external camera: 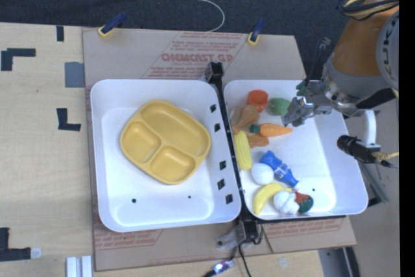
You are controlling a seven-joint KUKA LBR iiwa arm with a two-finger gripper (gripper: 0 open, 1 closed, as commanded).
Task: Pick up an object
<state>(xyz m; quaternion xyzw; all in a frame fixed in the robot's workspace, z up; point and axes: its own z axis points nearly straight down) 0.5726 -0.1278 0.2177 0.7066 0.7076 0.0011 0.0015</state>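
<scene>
Orange plastic carrot, lying near the right bin's far edge, likely light, stiff and slick: I am hovering my gripper beside it, finger state indiscernible, favouring its thicker middle.

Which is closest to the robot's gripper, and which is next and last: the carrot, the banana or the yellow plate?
Measured from the gripper in the camera view:
1. The carrot, just below and left of it in the right bin.
2. The banana, near the front edge of the same bin.
3. The yellow plate, over in the left bin.
</scene>
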